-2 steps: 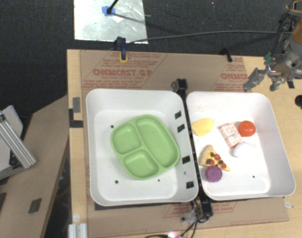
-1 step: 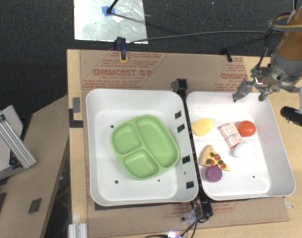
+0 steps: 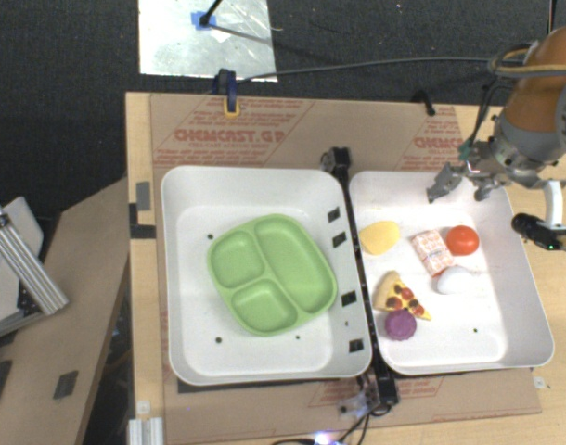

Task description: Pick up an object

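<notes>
Far to the left of the gripper, the left bin carries a green divided plate. Nearer, in the right bin, the candidates lie below and slightly left of the fingers: a yellow lemon-like piece, a pizza slice with a purple piece touching its lower edge, a small red-and-white box, a white egg-like piece, and an orange-red tomato-like ball almost straight beneath. The gripper hovers over the bin's far rim with its two fingers spread apart and nothing between them. This looks like the approach step; next it likely needs to pick one item, centre above it and descend.
</notes>
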Controlling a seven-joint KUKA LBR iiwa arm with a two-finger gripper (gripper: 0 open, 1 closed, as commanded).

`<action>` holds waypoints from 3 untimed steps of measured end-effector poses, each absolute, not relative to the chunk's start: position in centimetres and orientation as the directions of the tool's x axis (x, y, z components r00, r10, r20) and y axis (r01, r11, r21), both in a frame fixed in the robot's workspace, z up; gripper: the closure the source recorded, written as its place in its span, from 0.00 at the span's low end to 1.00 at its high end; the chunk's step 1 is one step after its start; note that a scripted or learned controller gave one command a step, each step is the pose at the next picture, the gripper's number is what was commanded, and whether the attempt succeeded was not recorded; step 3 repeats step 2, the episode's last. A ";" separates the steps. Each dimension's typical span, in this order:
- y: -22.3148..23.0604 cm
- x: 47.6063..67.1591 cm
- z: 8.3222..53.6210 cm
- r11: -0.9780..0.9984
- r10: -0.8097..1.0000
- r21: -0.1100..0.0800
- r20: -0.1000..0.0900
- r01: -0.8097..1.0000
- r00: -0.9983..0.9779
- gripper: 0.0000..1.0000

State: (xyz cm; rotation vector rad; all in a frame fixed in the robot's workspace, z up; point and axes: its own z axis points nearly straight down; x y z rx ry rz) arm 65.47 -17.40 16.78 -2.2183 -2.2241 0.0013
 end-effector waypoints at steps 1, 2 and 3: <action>-17.3 66.2 10.9 0.006 1.000 -0.001 0.000 1.000 -0.006 0.00; -17.3 66.4 12.4 0.009 1.000 0.007 -0.002 1.000 -0.009 1.00; -17.3 66.4 12.4 0.009 1.000 0.007 -0.002 1.000 -0.009 1.00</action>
